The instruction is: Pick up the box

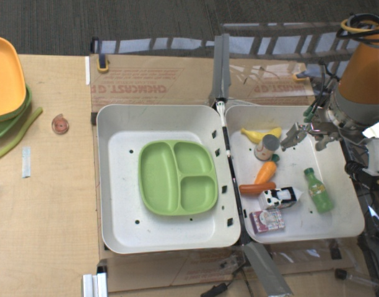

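Hovering spread-fingered and empty over the right bin's (344, 224) far side, the gripper (306, 135) has yet to descend; the box (267, 220) lies flat at the near-left corner, well apart.

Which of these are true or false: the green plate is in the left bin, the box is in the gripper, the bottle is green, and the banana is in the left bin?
1. The green divided plate lies in the left bin. True.
2. The gripper holds the box. False: the box lies on the right bin's floor, apart from it.
3. The bottle is green. True.
4. The banana is in the left bin. False: it is in the right bin.
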Available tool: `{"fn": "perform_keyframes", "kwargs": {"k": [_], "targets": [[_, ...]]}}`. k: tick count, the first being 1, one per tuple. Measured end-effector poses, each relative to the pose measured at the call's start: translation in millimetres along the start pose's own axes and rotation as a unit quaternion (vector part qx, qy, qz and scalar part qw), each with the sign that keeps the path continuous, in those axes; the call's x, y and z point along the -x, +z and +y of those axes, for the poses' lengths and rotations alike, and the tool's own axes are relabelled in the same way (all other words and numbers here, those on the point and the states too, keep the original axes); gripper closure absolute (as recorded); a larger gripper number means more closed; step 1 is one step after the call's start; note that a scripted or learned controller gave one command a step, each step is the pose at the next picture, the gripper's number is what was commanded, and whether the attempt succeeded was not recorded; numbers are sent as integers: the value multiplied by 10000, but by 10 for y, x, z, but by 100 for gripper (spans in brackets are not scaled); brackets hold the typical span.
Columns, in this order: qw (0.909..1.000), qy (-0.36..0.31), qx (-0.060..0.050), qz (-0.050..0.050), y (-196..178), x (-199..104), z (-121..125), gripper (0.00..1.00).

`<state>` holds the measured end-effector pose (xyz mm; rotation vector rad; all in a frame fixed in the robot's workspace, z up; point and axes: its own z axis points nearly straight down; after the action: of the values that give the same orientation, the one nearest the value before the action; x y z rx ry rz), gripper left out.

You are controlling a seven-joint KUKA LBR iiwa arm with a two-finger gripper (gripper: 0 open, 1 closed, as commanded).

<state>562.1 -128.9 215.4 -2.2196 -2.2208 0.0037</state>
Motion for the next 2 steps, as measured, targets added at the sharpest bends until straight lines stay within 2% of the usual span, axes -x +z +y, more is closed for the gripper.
{"fn": "perform_keyframes", "kwargs": {"k": [1, 2], "targets": [[10000, 5, -8, -3, -81, 8, 1, 100], [9979, -655, 4, 1, 316, 931, -213, 100]]}}
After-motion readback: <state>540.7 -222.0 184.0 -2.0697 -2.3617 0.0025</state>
